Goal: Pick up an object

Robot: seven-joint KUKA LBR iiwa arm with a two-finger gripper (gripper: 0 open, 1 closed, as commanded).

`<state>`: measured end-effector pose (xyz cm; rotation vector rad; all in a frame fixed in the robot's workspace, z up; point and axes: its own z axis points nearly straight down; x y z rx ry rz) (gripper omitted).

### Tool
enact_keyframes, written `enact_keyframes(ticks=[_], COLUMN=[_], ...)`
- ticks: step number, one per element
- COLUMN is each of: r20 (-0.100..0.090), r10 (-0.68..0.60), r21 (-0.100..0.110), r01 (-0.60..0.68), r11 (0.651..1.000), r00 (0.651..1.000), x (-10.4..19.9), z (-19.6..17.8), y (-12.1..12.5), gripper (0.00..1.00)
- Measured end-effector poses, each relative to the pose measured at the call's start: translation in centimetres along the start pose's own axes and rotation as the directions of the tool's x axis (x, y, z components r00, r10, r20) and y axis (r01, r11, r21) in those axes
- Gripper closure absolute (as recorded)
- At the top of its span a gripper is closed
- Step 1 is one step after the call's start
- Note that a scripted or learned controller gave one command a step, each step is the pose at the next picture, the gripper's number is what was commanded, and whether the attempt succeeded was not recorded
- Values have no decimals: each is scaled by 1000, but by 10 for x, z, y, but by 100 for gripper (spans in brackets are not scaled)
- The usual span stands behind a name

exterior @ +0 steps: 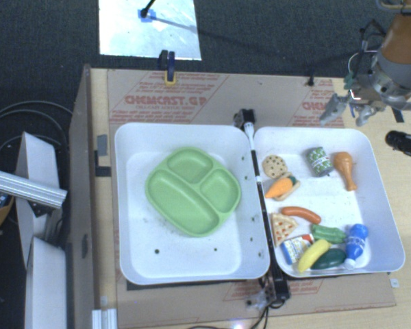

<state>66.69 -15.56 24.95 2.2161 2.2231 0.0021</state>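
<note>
Gripper [347, 110] hangs at 1 o'clock just off right bin [383, 204] rim, fingers spread wide w/ nothing btwn, prob staged clear of toys; nearest picks, chicken leg [345, 167] & green can [318, 160], lie at bin's 12.

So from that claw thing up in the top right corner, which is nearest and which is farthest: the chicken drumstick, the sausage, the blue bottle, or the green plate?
Measured from the gripper in the camera view:
1. Chicken drumstick, at the top of the right bin, nearest.
2. Sausage, middle of the right bin.
3. Blue bottle, lower right corner of that bin.
4. Green plate, over in the left bin, farthest.
</note>
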Motion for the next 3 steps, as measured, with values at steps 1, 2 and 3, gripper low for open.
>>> enact_keyframes(ticks=[1,2,3], r20=[-2,-1,1], r10=[2,-1,-3], r21=[7,5,-3], r01=[-2,1,3], r11=[1000,1000,1000], r00=[1000,1000,1000], x=[4,-6,-6], z=[80,159,142], y=[-20,1,3], gripper=[0,0,100])
